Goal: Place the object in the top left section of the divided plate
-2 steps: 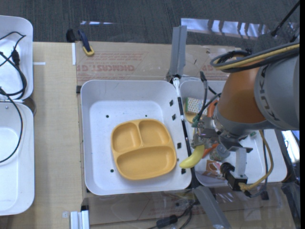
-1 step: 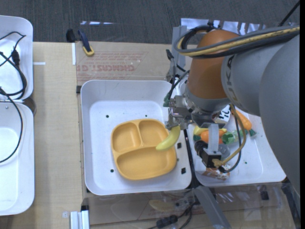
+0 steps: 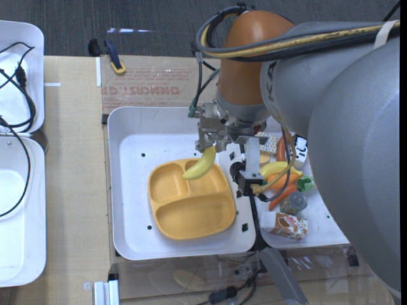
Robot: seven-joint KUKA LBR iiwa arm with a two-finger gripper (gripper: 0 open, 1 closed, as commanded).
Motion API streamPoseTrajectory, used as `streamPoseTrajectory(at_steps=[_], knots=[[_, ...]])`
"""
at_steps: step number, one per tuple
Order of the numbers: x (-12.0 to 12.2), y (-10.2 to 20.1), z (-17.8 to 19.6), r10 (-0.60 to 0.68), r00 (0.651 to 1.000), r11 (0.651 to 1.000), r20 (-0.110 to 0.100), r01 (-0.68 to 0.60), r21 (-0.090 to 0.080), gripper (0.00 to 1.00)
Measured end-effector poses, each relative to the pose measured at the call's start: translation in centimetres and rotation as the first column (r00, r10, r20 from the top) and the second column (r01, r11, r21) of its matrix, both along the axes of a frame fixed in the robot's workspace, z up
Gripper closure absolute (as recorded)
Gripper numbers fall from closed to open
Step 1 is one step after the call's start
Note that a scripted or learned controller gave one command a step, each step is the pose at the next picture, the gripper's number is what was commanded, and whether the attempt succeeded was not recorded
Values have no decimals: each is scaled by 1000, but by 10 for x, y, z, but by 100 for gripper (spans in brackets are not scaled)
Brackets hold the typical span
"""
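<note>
Tool over divided plate, banana pinched at its upper end.

Grey arm w/ orange band comes in from the right and drops down over the left white bin. Tool fingers are closed on the top tip of the yellow banana; the fruit hangs tilted, lower end to the left, over the plate's upper rim, approx. above the top compartments. Can't tell if the banana touches the plate. Orange-yellow plate lies in the bin's middle, one big section at the bottom, smaller ones at the top. Right bin holds mixed toy food: carrot, another yellow piece, small box. Bins sit on the worktop; cardboard sheet behind.
</note>
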State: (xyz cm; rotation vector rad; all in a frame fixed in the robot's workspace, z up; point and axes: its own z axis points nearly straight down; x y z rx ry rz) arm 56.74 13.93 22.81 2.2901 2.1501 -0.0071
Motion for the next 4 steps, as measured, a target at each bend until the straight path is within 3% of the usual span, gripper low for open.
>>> streamPoseTrajectory(at_steps=[1,2,3,4], knots=[[-33,82,11,-96,995,995,0,96,0,100],[-33,81,11,-97,995,995,0,97,-1,0],[63,89,111,-389,921,921,2,389,0,0],[63,88,118,-387,922,922,0,387,-6,100]])
